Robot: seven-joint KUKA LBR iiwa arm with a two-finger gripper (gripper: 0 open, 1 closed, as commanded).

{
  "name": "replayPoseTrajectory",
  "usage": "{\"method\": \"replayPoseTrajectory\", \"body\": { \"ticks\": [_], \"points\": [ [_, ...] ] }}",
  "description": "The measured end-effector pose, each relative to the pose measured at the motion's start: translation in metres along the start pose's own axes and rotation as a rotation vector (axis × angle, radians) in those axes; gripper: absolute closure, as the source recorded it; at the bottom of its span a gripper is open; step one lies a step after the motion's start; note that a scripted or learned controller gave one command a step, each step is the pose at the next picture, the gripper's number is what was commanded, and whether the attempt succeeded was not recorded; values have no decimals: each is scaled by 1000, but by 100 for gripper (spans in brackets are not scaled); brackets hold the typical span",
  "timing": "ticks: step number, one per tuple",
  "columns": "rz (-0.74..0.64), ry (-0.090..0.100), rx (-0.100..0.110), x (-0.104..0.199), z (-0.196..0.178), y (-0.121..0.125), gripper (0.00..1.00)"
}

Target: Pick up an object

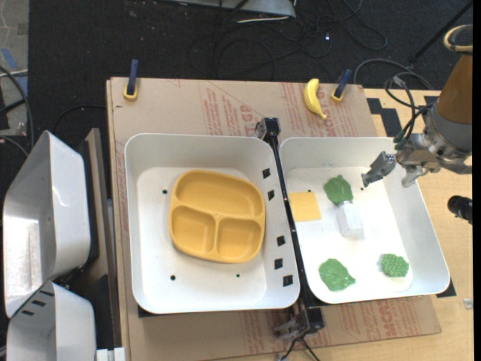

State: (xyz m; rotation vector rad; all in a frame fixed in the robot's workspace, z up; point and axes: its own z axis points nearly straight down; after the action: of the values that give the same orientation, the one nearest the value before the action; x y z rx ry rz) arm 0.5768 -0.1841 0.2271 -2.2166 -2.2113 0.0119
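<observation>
My worktop is a brown board printed with faint red lettering, mirrored and too pale for me to read. On it sit two white bins. The left bin holds a yellow tray. The right bin holds what I might pick: a yellow card at its left, a clear block mid-bin, and three green lumps, one far, two near. A banana lies on the board beyond the bins. My pincer hangs over the right bin's far right, fingers spread, gripping nothing. So I judge the pick not yet begun: descent, closing and lifting are all left.
</observation>
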Motion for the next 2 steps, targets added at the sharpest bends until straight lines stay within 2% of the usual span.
{"method": "replayPoseTrajectory", "body": {
  "ticks": [1, 2],
  "points": [
    [-3, -3, -13, 1, -8, 3, 0],
    [-2, -3, -11, -3, 38, 10, 0]
  ]
}}
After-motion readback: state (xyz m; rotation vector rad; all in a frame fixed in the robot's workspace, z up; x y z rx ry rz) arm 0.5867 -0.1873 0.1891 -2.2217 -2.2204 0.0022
